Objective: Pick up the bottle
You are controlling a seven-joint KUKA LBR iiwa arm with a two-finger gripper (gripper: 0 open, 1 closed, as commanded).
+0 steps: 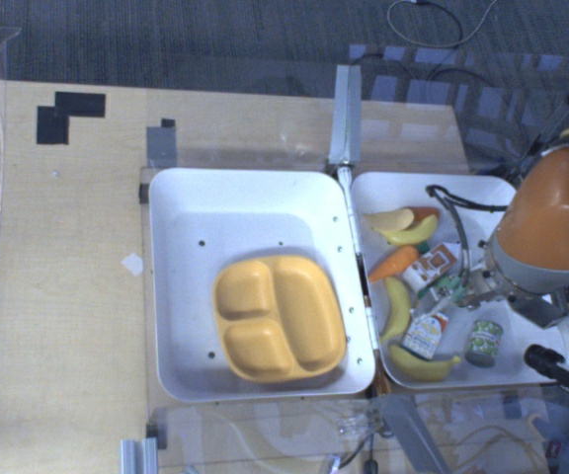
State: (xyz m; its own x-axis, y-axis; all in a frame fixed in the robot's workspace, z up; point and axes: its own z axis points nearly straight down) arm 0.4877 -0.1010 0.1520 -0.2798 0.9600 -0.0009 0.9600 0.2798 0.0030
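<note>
One bottle (424, 334) lies in the right bin (482, 378), long axis slanting, cap up-right toward the hand (459, 286); its grip cannot be told.

You're looking at two white bins, left bin (181, 294) and right bin (383, 191), both smooth moulded plastic with a soft sheen. The yellow divided tray (278, 316) reads as matt plastic. The bench (67, 294) looks like pale wood laminate, smooth, with matt black tape patches (67, 115). The arm's orange band (553, 210) is glossy plastic or painted shell. The small bottle (425, 334) carries a printed paper-like label. The bananas (399, 309) and carrot (395, 263) look like smooth, slightly shiny toy plastic.
</note>
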